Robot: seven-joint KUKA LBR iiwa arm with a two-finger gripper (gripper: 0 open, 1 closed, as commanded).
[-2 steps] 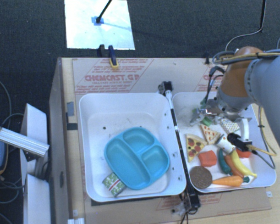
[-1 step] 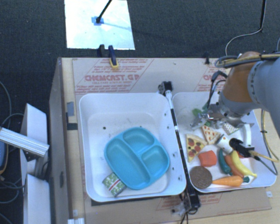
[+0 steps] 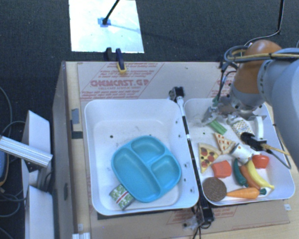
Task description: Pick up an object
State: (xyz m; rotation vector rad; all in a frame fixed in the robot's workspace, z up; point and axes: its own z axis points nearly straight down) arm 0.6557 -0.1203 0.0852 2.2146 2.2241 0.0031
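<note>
Claw low in right bin, at green piece.

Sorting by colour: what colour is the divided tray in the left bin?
Light blue; the divided tray shows clearly in the camera view.

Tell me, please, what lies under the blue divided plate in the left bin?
A small green and red packet sticks out from under the near left edge of the blue plate. Its other end is covered by the plate, and anything else beneath cannot be seen.
</note>
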